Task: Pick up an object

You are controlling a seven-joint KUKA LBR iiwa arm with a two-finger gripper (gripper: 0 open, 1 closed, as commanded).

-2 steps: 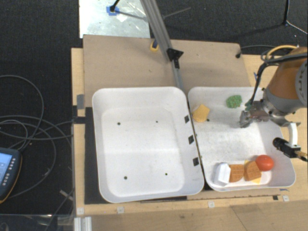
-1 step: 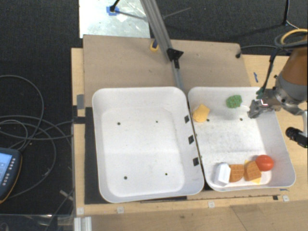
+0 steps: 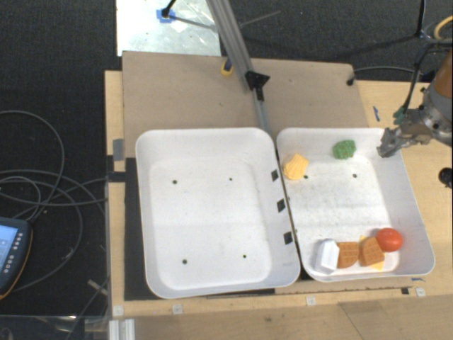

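Observation:
The right bin (image 3: 396, 190) holds several small objects. A green lump (image 3: 344, 149) lies near its far edge, and a yellow piece (image 3: 296, 166) sits by its left wall. Along the near edge lie a white block (image 3: 326, 255), two orange waffle-like pieces (image 3: 359, 252) and a red ball (image 3: 388, 239). My gripper (image 3: 388, 146) hangs at the bin's far right corner, right of the green lump and apart from it. Nothing shows between its fingers.
The left bin (image 3: 152, 190) stands beside the right one, with black clips along the shared wall. A grey pole (image 3: 233, 37) slants over the bench's far side. Cables lie on the dark floor to the left.

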